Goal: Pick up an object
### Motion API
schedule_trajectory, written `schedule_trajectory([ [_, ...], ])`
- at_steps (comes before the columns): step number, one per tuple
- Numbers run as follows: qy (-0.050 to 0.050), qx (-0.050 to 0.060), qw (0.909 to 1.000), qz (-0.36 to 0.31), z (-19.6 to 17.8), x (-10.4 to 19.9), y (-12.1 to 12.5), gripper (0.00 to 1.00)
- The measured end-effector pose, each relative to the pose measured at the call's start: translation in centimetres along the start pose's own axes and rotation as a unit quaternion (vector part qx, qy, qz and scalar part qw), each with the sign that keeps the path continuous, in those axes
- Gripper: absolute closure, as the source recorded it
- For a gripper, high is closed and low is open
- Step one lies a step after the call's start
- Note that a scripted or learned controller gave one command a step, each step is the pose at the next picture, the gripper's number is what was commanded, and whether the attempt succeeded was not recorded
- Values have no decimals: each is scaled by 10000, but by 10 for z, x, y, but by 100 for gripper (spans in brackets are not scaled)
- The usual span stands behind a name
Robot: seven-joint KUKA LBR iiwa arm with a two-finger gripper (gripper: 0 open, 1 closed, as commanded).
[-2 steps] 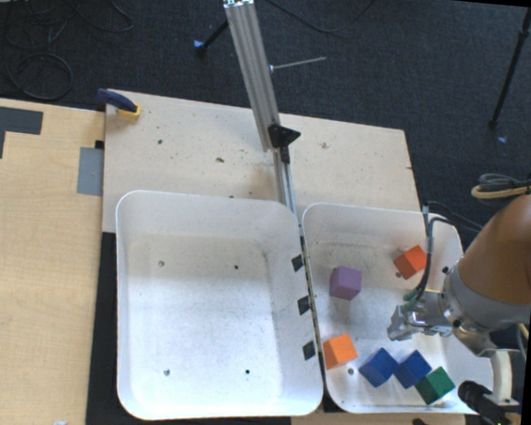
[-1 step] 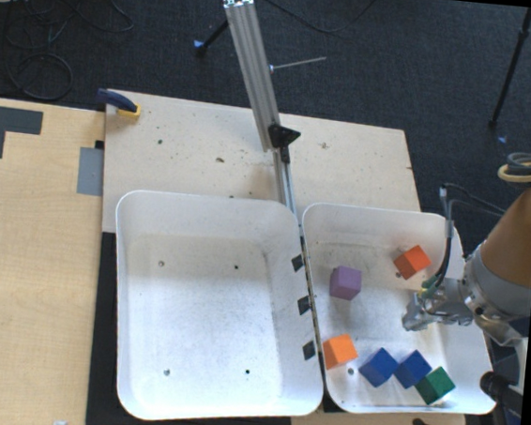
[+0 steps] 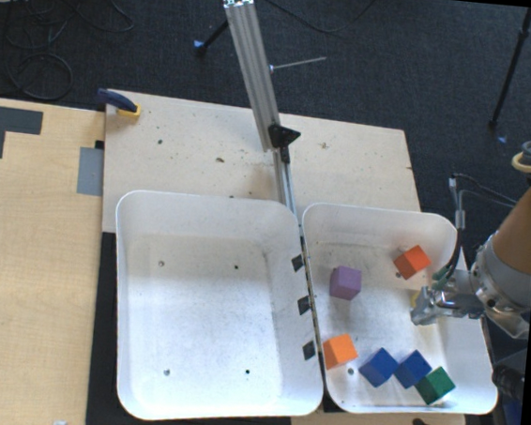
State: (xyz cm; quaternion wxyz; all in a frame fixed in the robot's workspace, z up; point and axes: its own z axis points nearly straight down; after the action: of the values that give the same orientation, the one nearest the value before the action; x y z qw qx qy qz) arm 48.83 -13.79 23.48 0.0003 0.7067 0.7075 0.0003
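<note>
You see the tabletop (image 3: pixel 348 145) carrying a left bin (image 3: pixel 140 241) and right bin (image 3: pixel 377 223). Gripper (image 3: pixel 425 309) hovers at the right bin's 3 o'clock edge; fingers' state can't be told. Inside: purple cube (image 3: pixel 345 282) center, orange cube (image 3: pixel 412 261) 1 o'clock, orange cube two (image 3: pixel 340 350) 7 o'clock, blue cubes (image 3: pixel 394 368) and green cube (image 3: pixel 436 385) 5 o'clock.

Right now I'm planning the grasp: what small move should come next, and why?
Probably lower the hand slightly toward the small orange block near the right white bin's far wall; it hangs at that bin's right side, holding nothing, and that block lies nearest.
</note>
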Motion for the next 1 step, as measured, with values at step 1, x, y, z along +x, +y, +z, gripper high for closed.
schedule_trajectory([
  [1,12,13,10000,-20,-5,53,18,100],
])
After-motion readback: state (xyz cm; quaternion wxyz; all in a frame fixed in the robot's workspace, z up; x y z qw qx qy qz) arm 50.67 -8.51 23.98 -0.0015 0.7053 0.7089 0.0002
